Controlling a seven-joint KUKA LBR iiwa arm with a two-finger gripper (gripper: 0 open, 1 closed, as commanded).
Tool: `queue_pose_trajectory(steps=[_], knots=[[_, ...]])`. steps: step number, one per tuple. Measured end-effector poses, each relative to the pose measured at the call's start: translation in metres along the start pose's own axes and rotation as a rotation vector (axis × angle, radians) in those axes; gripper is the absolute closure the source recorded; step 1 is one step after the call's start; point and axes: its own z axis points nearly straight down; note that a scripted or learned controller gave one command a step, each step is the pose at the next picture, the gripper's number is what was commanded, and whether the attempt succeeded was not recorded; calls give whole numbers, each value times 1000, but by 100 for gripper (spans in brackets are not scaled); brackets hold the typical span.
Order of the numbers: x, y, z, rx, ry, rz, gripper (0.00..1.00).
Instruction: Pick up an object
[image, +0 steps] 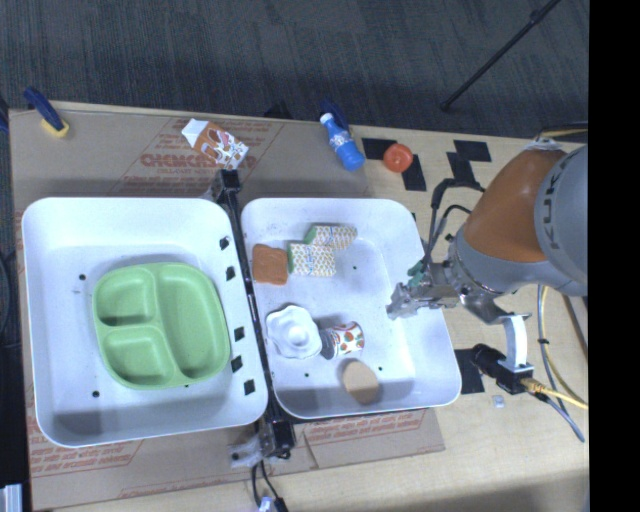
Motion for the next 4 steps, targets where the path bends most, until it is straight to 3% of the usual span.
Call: queue_pose_trajectory(steps=[1,2,3,4], knots=[[22,59,-4,-3,0,-1,100],[77,4,-49,-2,0,-2,100],[-5,1,-19,-1,-1,1,100],[25,1,-9,-1,0,-3,100]])
